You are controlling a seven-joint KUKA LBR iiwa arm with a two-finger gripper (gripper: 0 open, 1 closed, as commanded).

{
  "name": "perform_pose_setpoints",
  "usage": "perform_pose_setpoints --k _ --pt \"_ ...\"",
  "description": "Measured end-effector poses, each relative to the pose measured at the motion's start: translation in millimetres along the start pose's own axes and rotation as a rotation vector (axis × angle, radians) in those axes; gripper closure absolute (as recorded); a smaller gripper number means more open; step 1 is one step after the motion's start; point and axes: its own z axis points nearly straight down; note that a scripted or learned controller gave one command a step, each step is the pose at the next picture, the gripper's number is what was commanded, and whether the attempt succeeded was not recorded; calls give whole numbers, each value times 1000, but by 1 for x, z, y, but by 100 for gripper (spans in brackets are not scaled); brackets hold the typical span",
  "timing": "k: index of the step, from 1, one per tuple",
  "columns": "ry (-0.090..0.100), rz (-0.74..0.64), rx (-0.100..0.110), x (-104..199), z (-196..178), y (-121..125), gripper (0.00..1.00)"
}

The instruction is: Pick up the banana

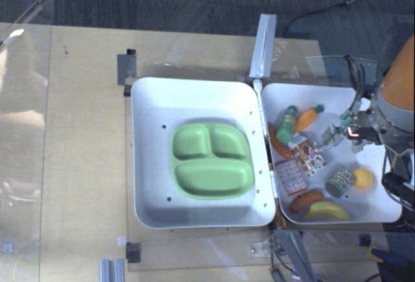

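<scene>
The banana (pixel 327 211) is seen lying at the near edge of the right bin (pixel 382 209), just beside a red sausage (pixel 305 200). The gripper (pixel 332 136) is held over the middle of that bin, well apart from the banana; whether it is released or clenched cannot be told. A green sectioned tray (pixel 212 159) is seated in the left bin (pixel 149 144).

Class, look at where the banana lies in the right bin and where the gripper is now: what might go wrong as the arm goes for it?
1. The banana lies against the bin's near wall, leaving the fingers little room there.
2. A red sausage touches it, so the gripper may catch that instead.
3. The gripper hangs over the packets, well short of the banana; a can lies between.
</scene>
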Motion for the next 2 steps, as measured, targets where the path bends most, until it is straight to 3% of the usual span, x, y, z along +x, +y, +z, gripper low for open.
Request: perform_pose_setpoints --k 2 --pt "-1 -72 -4 -95 136 -8 0"
